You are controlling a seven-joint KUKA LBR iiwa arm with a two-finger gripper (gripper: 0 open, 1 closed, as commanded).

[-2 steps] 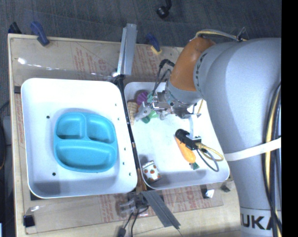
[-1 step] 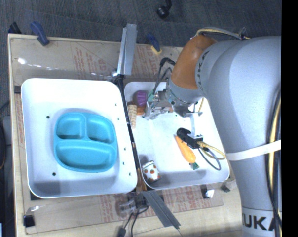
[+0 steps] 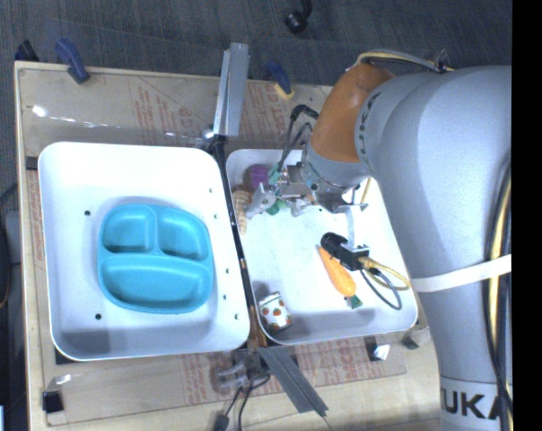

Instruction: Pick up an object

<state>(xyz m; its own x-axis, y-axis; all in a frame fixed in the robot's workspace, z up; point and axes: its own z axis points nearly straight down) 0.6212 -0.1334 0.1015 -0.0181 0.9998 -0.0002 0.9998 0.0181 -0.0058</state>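
My gripper [image 3: 278, 192] is low over the far left part of the right bin [image 3: 293, 250], with the arm reaching in from the right. Close to its tip lie a purple object [image 3: 255, 176] at the bin's far corner, a small green piece [image 3: 273, 201] and a tan object [image 3: 243, 207] against the left wall. The gripper's body hides whether anything is between its tips. An orange carrot [image 3: 339, 277] lies in the middle right of that bin. A small white toy with red and green marks [image 3: 273, 312] rests in the near left corner.
The left bin [image 3: 65, 241] holds a blue divided plate [image 3: 154, 256]. A ridge separates the two bins. The grey arm covers the right bin's right side. Clamps sit at the bench's far edge.
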